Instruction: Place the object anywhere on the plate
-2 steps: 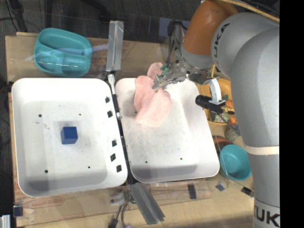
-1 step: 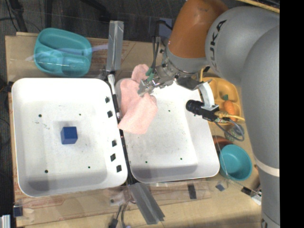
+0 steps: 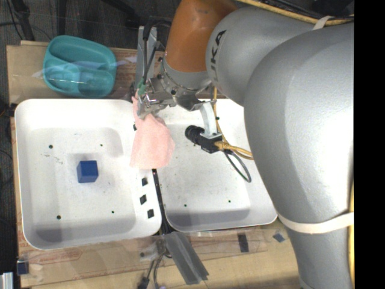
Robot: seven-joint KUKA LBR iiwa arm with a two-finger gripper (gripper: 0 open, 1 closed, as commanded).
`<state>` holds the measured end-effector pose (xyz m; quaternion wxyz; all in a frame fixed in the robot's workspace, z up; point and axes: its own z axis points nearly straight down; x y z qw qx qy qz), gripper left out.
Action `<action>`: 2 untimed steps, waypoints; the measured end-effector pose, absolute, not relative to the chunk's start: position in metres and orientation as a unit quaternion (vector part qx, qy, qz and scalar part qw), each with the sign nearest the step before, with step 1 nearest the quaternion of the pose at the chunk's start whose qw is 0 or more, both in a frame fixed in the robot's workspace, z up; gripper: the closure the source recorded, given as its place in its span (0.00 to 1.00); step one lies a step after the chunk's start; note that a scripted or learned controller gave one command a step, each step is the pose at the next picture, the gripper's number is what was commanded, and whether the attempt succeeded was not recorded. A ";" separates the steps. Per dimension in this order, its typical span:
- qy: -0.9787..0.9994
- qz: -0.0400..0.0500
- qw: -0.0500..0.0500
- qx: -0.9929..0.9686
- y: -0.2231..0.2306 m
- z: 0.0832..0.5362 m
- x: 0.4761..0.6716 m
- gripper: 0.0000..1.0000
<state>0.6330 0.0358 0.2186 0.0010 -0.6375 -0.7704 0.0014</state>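
Your gripper pinches the top of a soft, limp pink cloth, which hangs over the seam between the two smooth white bins. The left bin holds a small blue cube; a teal plastic bowl sits on the counter.

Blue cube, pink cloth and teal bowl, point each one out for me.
blue cube [image 3: 88, 171], camera view, top face.
pink cloth [image 3: 151, 144], camera view, middle of the hanging part.
teal bowl [image 3: 79, 65], camera view, inner hollow.

Bulky grey arm, orange band, black lettering.
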 end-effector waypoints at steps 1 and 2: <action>-0.735 0.001 0.000 -0.678 0.058 0.191 0.656 1.00; -0.788 0.001 0.000 -0.615 0.016 0.238 0.657 1.00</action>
